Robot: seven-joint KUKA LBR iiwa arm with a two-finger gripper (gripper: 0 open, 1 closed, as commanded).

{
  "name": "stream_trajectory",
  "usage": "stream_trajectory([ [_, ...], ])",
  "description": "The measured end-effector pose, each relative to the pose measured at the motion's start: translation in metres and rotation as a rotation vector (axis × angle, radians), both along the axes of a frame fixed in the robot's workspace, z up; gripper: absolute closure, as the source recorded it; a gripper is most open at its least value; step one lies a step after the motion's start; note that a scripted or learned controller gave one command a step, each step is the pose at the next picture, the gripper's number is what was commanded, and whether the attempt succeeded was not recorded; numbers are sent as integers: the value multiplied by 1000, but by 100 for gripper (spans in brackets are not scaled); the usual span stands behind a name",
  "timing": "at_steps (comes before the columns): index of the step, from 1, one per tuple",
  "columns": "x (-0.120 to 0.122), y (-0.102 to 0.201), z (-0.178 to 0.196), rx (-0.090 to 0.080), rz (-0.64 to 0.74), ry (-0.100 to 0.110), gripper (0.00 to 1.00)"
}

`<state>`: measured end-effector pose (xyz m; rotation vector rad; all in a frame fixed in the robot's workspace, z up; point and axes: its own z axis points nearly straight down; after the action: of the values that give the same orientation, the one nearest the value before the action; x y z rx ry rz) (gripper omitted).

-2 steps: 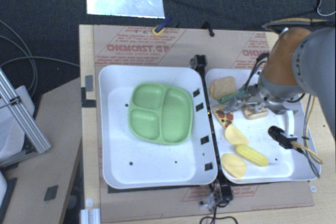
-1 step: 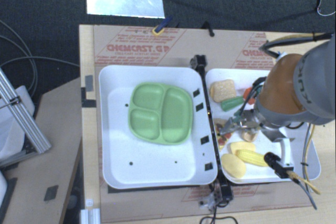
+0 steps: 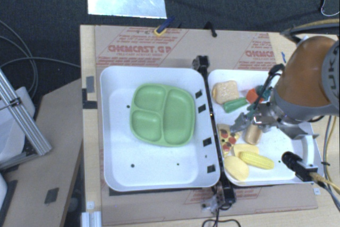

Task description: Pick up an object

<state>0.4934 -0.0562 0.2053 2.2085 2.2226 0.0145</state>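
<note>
The right bin (image 3: 297,178) holds several toy foods. A slice of bread (image 3: 226,91) lies at its back left, with a green and orange vegetable (image 3: 234,105) just in front of it. Along the left wall lies a pizza slice (image 3: 228,139). An ear of corn (image 3: 257,160) and a pale yellow lump (image 3: 237,168) sit at the front. My gripper (image 3: 248,124) hangs low over the bin's middle, right above a small tan piece (image 3: 253,135). The arm's body hides the back right of this bin.
A green divided plate (image 3: 162,115) lies in the middle of the left bin (image 3: 117,167). The two bins meet at a wall with black clips (image 3: 210,114). Cardboard lies under both bins.
</note>
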Motion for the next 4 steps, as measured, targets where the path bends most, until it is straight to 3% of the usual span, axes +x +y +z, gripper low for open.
stream_trajectory([
  [1, 24, 47, -22, 2, 3, 11, 0],
  [2, 25, 44, -10, 0, 0, 7, 100],
  [3, 45, 106, 17, 2, 4, 7, 100],
  [4, 11, 58, 150, 0, -8, -4, 100],
])
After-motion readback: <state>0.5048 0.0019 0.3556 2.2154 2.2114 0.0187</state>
